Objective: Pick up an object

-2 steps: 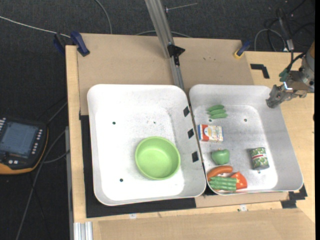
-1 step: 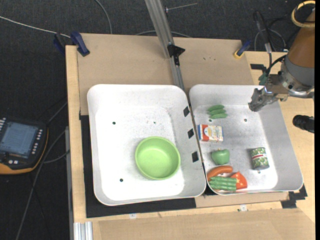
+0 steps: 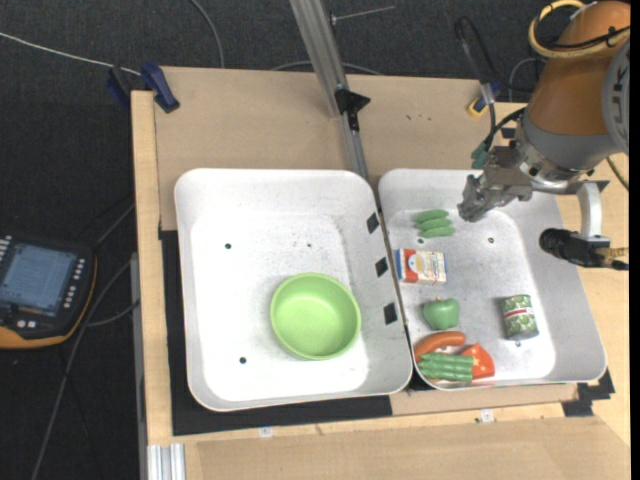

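Across a tan wooden bench, set over dark speckled carpet, two shallow white bins sit side by side, black clips marking the seam where they meet. A metal pole slants up from the bench toward twelve o'clock, cables loop over the floor, and a handheld control pendant lies out at nine o'clock.

Inside the left bin a lime green bowl sits upright toward the five o'clock corner. The right bin holds the rest: a pair of green pea pods near twelve o'clock, long axes running roughly nine to three; a small white carton just below them, lying flat, its length also nine to three; a green pepper at centre; a green can on its side toward three o'clock, axis near twelve to six; and at six o'clock a heap of orange, red and green toy vegetables touching one another.

The gripper hangs over the right bin's upper part, just to the three o'clock side of the pea pods (whether it is parted or closed I cannot tell), and nothing is visibly held.
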`<state>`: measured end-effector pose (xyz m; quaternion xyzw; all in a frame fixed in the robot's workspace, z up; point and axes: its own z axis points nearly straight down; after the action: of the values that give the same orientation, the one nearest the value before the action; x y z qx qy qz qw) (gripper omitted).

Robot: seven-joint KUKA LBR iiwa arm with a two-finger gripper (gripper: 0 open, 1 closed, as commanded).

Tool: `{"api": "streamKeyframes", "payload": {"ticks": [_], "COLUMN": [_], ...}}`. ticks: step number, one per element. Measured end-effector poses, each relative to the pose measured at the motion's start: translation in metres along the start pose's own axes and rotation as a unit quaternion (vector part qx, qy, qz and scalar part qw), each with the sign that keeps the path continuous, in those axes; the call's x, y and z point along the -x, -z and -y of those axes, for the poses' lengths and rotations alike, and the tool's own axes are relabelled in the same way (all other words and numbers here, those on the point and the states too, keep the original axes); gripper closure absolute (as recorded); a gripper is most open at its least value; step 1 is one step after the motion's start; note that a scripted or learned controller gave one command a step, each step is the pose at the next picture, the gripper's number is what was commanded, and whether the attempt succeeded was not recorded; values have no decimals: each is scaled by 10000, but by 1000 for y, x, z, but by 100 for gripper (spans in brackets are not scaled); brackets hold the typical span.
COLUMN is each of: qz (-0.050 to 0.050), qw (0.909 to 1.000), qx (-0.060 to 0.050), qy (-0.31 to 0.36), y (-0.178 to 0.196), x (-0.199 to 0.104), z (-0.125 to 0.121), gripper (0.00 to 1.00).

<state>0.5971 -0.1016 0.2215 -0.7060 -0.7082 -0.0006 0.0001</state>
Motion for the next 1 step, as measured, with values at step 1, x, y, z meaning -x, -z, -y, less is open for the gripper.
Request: {"api": "streamKeyframes", "payload": {"ticks": [1], "qz": [3], "qw": [10000], "qx": [-1], "qy": [-7], "y": [-4], "x": [-51], "z": [5], "gripper": [100]}}
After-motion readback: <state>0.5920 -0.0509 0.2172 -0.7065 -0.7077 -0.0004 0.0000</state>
